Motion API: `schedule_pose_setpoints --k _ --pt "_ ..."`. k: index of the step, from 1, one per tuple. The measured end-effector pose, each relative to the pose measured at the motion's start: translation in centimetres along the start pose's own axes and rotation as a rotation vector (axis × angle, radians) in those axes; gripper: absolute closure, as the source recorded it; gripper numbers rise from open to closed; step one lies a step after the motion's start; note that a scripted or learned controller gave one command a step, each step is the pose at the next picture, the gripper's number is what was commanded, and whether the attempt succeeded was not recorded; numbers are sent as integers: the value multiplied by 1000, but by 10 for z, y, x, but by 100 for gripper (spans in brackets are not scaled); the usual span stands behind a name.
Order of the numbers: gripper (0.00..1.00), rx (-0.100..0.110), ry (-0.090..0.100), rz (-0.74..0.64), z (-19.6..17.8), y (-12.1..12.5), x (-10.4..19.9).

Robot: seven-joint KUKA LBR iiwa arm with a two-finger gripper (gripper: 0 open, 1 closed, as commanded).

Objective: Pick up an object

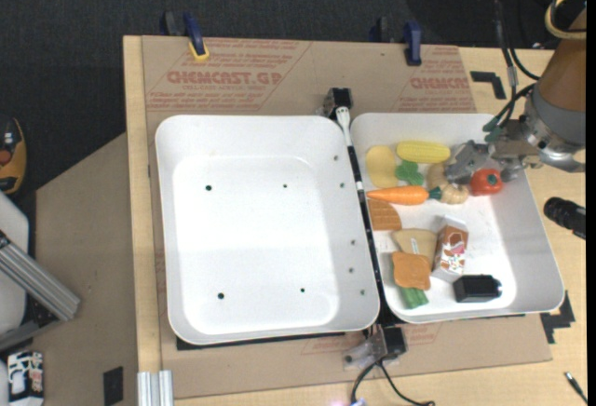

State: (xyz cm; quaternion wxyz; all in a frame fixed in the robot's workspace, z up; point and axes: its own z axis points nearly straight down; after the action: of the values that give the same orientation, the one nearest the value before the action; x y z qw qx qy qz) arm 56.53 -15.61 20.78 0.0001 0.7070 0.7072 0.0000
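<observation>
A: Brown board (279, 69) is lying clamped over dark carpet, bearing, at left, one white bin (186, 209) showing only small dark dots. What is lying further right?

B: A second white bin (526, 227) is holding the toys: a carrot (399, 196), a yellow corn cob (424, 151), a small carton (453, 250) and a black block (477, 287), all crowding close together. A red tomato (485, 182) is sitting just beside the gripper (475, 162).

A: Is the gripper holding anything?

B: Nothing is showing between its fingers; whether the jaws are standing apart or together, I cannot tell.

A: What could be going wrong from here?

B: Probably a miss. The tomato, being round, may be rolling aside under a descending finger, and its close neighbours may be blocking a clean closure
</observation>
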Motion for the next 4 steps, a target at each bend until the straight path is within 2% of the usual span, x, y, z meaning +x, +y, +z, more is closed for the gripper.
schedule_pose_setpoints --k 1,2,3,4 --pt "0 -7 3 -2 125 5 63" --pt "100 -14 -3 2 107 7 57" --pt "0 -13 -3 2 108 7 57" --pt "0 -9 -3 -2 74 71 40"
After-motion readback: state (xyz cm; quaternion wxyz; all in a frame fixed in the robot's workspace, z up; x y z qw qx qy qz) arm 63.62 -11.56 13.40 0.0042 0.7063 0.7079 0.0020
